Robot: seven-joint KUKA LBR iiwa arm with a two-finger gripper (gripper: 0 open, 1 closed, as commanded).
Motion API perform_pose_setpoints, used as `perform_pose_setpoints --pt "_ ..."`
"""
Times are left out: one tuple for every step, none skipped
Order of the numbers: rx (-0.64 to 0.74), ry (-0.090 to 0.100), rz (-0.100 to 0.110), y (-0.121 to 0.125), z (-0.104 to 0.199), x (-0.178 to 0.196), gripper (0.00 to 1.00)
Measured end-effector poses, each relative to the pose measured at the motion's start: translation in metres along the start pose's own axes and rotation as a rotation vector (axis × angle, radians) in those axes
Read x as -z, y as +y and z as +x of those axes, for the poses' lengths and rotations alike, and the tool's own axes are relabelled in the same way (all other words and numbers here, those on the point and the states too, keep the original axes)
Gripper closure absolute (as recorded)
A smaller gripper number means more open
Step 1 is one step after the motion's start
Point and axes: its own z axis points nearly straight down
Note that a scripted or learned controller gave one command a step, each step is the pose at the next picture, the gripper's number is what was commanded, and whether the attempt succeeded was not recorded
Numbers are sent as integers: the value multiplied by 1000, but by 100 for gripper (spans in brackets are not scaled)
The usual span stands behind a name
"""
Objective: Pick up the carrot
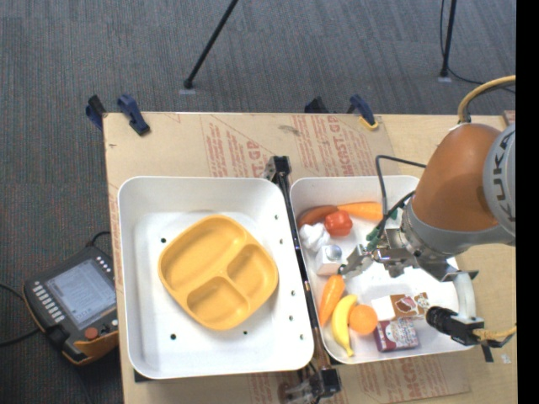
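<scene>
My gripper (364, 259) hangs over the middle of the right bin (438, 353), and from this slant I cannot tell how wide it stands; nothing shows caught in it. I judge the step in hand to be the approach: the carrot (331, 298) is not yet picked up.

It lies on the bin floor near the left wall, below and to the left of my gripper in the camera view, close by but apart from it, its length running up and down the picture at a slight tilt. A banana (341, 324) touches its lower right side, and an orange (363, 319) sits just beside the banana. A white bottle (315, 238) lies above the carrot.

A second long orange piece (362, 210) rests at the far wall beside a red tomato (338, 222); I cannot tell whether it is another carrot.

The next move calls for shifting toward the left wall, turning to straddle the carrot across its width, and descending clear of the banana.

The yellow 3-part plate (218, 271) in the left bin (135, 310) plays no part.
</scene>
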Motion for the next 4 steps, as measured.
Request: perform_pose_setpoints --pt "-2 0 1 -30 -6 -100 0" --pt "-5 2 1 -30 -6 -90 100" --pt "-5 1 1 -30 -6 -90 0" --pt "1 -2 -6 50 -7 -37 0"
